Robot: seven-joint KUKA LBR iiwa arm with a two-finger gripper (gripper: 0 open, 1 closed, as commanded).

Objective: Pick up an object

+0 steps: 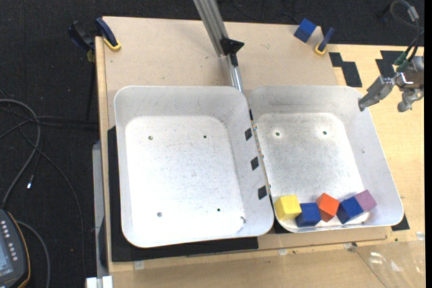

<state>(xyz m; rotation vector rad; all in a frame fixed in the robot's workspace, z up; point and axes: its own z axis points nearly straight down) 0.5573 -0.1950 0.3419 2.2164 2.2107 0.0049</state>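
Several small cubes lie along the front wall of the right bin: a yellow cube, a blue cube, an orange cube, a second blue cube and a purple cube. My gripper hangs at the right edge of the view, above the right bin's far right corner. It is well behind the cubes. Its two fingers stand apart, open, with nothing between them.
The left bin sits beside the right one, their rims meeting at the middle. Another blue cube rests on the wooden bench behind the bins, next to a yellow-tipped clamp. A metal pole slants over the bench's back edge.
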